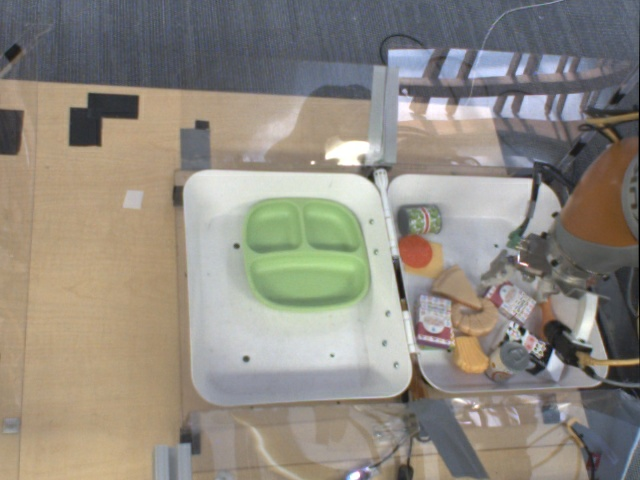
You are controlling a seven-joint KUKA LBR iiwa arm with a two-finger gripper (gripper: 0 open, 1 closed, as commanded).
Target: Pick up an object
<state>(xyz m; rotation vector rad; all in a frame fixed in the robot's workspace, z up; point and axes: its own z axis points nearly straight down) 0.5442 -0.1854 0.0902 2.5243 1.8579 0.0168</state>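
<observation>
My gripper (516,266) hangs low over the right side of the right bin (470,200), just above a small red-and-white packet (512,302). Nothing can be seen held in it. To its left lies a pile: a tan wedge (458,286), a tan round piece (474,320), a red-and-white carton (434,321) and an orange-yellow piece (470,355). Further back a green-and-red can (419,219) lies on its side. A red-orange fruit (418,254) sits in front of the can.
The left bin (215,368) holds a green divided plate (305,252) near its middle. A raised divider (392,258) separates the two bins. The grey arm with its orange band (603,208) crosses the right bin's right rim.
</observation>
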